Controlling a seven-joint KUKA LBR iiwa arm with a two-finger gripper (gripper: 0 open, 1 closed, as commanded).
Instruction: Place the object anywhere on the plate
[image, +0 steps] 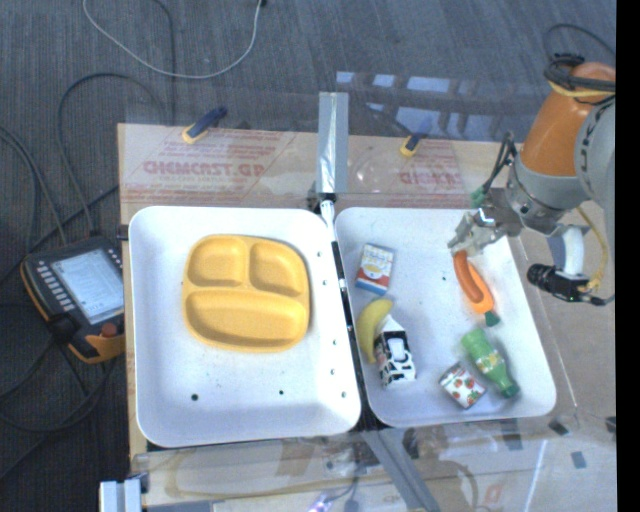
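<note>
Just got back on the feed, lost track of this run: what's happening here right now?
The arm's hand hangs over the upper part of the right bin, just above the top end of the carrot, which lies on the bin floor. Nothing has been picked up yet. The same bin also has a small carton, a banana, a black-and-white cow toy, a green bottle and a strawberry-print box. The yellow divided plate sits in the left bin with nothing on it.
</note>
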